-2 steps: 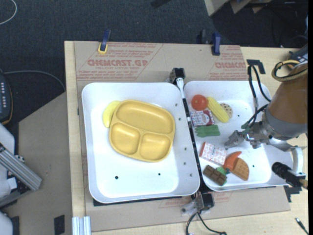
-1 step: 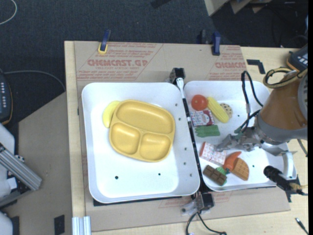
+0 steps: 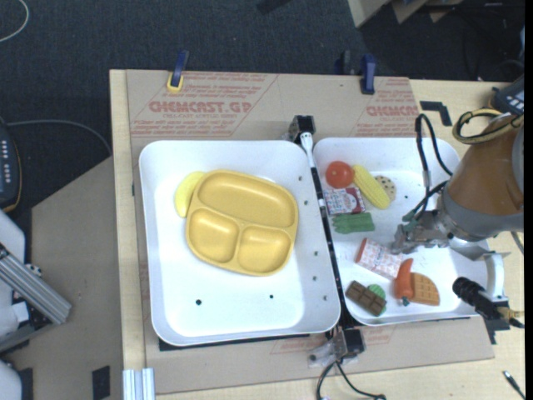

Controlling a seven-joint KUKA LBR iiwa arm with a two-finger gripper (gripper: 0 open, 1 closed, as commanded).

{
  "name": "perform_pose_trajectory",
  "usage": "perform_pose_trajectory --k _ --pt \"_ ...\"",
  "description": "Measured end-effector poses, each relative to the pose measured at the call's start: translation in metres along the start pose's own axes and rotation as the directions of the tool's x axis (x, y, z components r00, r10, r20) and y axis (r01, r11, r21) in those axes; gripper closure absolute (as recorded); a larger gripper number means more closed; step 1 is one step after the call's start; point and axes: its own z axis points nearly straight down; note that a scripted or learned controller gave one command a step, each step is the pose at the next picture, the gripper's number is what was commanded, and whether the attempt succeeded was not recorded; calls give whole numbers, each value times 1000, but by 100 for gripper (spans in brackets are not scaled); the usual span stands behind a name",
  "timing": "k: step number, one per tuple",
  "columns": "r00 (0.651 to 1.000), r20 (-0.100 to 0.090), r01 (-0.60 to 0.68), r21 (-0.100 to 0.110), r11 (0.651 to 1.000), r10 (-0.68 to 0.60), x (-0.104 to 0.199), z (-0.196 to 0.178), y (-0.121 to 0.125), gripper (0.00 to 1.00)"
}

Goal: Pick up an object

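A: Objects fill the right bin [image 3: 433, 161]: a red tomato [image 3: 338, 173] beside a yellow corn cob [image 3: 371, 187], a green block [image 3: 353, 222] below them, and a red-and-white packet [image 3: 380, 259] near the middle.

B: And toward the front edge?

A: A chocolate bar [image 3: 365, 297], a carrot [image 3: 404, 279] and a waffle [image 3: 424, 290], close together.

B: Where is the pincer [image 3: 407, 235]?

A: Low over the right bin, just above the packet, the grey arm [image 3: 487, 190] coming in from the right. I cannot tell whether it is open or closed.

B: The left bin [image 3: 158, 223]?

A: It holds a yellow divided plate [image 3: 241, 222] with a yellow banana [image 3: 186, 192] tucked at its upper left edge. Both bins sit on the worktop [image 3: 125, 123].
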Motion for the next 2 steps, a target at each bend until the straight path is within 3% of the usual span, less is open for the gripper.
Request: perform_pose_trajectory --k 2 --pt "1000 5 1 7 1000 -1 3 -106 4 100"
